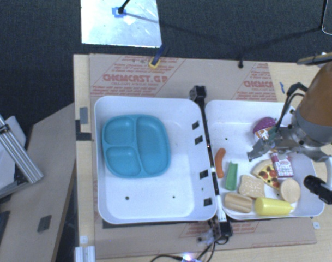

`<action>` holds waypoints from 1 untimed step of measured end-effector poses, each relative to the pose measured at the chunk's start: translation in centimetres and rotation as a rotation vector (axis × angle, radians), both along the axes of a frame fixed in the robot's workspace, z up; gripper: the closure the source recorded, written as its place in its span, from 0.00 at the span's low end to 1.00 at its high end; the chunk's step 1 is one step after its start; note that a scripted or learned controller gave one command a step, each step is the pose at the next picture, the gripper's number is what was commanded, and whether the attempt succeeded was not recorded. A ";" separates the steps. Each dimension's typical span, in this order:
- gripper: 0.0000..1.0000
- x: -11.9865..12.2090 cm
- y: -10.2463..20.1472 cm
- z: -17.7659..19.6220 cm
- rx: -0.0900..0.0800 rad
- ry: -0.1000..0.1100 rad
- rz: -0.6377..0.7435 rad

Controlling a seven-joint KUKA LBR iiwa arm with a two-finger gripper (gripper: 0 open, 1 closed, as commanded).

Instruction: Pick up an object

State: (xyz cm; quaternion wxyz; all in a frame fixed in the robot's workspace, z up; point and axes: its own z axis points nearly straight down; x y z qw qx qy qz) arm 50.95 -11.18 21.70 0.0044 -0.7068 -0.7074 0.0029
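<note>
At the near edge of the right bin [318, 209], a row of toy food sits along the wall: a tan bread roll [237, 202], a yellow piece [273, 205] lying on its side just beside it, and a round beige disc [290, 190] touching the yellow piece's far end. Just behind those, a pale cracker-like piece [251, 186] and a pizza slice [265, 172] crowd together, with a green stick [231, 176] and an orange-red sausage [219, 162] near the divider. A small red-and-white packet [282, 165] lies just beside the pizza slice. Above this, the gripper [262, 146] hangs low over the bin's middle, its metal tip pointing left; whether the jaws are apart or together, I cannot tell. Right by it, a purple object [263, 125] rests further back. Over in the left bin [149, 201], a blue divided tray [136, 146] sits alone. Further back, the tabletop [220, 72] carries printed cardboard.
</note>
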 end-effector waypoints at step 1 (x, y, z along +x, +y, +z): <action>0.00 0.3 0.0 0.5 -0.002 -0.012 0.003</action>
